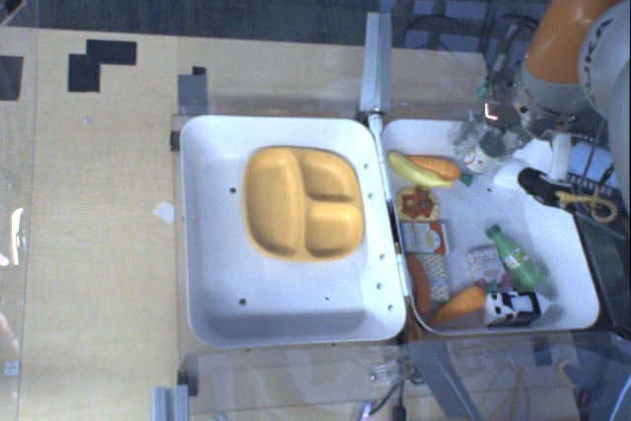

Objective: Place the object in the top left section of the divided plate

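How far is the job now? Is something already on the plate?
Nothing looks done: the yellow plate in the left bin has nothing in any section. In hand: the gripper is over the right bin, near the banana; I see nothing between its fingers. Left: pick an object, carry it over, and set it in the top left section.

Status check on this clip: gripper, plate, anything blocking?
Gripper over right bin's far edge, nothing seen held. Divided plate in left bin, sections bare. Toys sit in right bin. Plate unobstructed.
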`<state>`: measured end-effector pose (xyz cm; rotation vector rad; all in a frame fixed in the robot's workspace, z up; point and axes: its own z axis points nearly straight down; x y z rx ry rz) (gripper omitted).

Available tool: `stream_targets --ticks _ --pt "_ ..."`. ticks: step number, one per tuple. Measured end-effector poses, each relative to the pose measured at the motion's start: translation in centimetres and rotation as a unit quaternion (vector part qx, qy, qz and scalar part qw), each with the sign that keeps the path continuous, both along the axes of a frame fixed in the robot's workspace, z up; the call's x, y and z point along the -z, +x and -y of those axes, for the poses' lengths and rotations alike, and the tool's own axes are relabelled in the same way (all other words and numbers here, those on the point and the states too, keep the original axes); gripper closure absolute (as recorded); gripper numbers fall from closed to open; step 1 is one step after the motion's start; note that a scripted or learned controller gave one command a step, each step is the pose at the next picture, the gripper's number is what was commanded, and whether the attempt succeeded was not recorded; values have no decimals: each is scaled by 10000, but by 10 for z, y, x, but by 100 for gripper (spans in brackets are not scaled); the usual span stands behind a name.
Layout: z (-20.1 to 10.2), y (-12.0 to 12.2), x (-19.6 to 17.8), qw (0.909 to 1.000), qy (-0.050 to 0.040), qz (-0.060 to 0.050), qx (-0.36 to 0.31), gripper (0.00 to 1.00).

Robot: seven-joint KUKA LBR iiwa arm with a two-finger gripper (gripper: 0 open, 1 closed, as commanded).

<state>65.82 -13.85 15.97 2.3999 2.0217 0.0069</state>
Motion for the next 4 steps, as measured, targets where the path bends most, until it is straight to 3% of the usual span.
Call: stream_targets --ticks 1,2,3,4 --pt "-76 12 -27 9871 -9 9 -1601 100" --pt "-134 6 -27 9817 -6 3 -1907 100" --pt "-198 12 -28 9328 -15 17 -3603 100" --pt "-198 12 -28 9329 -15 18 -3601 0"
